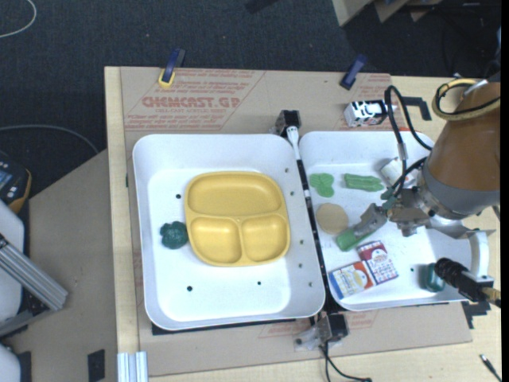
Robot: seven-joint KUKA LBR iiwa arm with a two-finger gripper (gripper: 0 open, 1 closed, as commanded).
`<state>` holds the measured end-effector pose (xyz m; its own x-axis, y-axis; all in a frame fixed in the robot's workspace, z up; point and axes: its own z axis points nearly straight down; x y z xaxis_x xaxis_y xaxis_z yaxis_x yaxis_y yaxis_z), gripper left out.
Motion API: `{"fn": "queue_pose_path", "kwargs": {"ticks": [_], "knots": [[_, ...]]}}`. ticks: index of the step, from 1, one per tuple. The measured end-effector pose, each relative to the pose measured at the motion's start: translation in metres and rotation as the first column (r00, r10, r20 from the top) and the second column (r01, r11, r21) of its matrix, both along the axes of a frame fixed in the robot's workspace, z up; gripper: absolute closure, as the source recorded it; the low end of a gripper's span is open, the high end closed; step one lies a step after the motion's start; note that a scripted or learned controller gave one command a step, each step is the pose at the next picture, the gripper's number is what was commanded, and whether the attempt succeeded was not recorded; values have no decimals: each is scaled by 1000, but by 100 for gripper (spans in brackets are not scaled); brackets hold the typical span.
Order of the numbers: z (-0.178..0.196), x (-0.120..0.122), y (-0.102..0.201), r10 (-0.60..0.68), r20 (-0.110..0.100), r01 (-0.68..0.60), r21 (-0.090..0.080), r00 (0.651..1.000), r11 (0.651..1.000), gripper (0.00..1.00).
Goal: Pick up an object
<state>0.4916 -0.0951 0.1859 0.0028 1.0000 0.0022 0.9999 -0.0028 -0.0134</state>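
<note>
In the right bin (413, 151) my gripper (366, 222) hangs low, reaching in from the right under the grey and orange arm (465, 146). Its tip is just above a small green piece (347, 239) and beside a tan round object (332, 216). Further back lie a green lump (322, 184) and a long green piece (363, 183). Toward the front are a red and white packet (377, 262) and a blue and orange packet (351, 279). A teal object (429, 278) lies at the front right corner.
The left bin (151, 181) holds a yellow divided plate (237, 216) and a dark green object (173, 234) to the plate's left. A black divider strip (303, 189) runs between the bins. Cables (402, 134) hang by the arm.
</note>
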Motion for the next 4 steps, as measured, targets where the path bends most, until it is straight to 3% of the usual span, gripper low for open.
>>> {"fn": "queue_pose_path", "kwargs": {"ticks": [1, 2, 3, 4], "knots": [[6, 3, 0, 3, 13, -3, -2, 1000, 1000, 0], [-54, 7, -6, 2, 5, -2, 0, 1000, 1000, 0], [-101, 9, -8, 1, 19, -1, -7, 1000, 1000, 0], [-91, 7, -5, 0, 17, 0, -3, 1000, 1000, 100]]}}
